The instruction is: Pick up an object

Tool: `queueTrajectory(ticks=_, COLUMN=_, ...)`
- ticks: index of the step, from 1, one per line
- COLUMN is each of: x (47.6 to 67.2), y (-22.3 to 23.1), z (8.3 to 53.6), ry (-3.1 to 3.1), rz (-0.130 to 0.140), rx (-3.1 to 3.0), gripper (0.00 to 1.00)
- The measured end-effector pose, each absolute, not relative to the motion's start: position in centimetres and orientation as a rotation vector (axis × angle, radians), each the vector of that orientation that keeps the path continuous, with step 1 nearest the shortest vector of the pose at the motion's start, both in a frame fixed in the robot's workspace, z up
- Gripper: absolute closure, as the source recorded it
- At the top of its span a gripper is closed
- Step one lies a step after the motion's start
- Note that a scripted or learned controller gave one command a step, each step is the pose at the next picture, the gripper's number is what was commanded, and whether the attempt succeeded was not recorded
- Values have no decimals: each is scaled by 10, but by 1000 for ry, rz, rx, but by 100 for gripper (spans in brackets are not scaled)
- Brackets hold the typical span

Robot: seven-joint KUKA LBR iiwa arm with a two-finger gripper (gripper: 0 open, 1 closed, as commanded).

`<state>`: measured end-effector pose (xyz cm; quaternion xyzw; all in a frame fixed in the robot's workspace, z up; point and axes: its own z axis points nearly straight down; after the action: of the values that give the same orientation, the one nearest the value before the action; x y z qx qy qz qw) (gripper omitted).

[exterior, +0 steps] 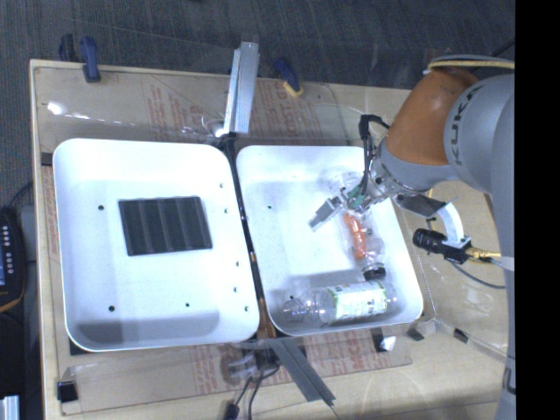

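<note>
My gripper point(336, 206) hangs low in the upper middle of the right bin point(280, 234), reaching in from the right. Just below and right of it lies a small clear bottle point(359, 240) with orange contents and a black cap, close to the gripper's tip; whether they touch I cannot tell. A larger clear bottle point(348, 304) with a white label lies on its side along the bin's near wall. In the left bin point(79, 261) a dark grey ridged slab point(164, 225) lies flat.
A metal divider bar point(240, 86) stands at the back between the bins. Blue clamps point(88, 56) grip the bench's far edge. A black connector with cable point(440, 241) sticks out from the arm beside the right bin's right wall.
</note>
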<state>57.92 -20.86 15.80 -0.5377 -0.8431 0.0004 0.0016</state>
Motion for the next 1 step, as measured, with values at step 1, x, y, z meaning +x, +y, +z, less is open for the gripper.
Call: queueTrajectory(ticks=1, x=574, y=-208, z=163, ry=-2656, rz=2, rx=-1666, gripper=0)
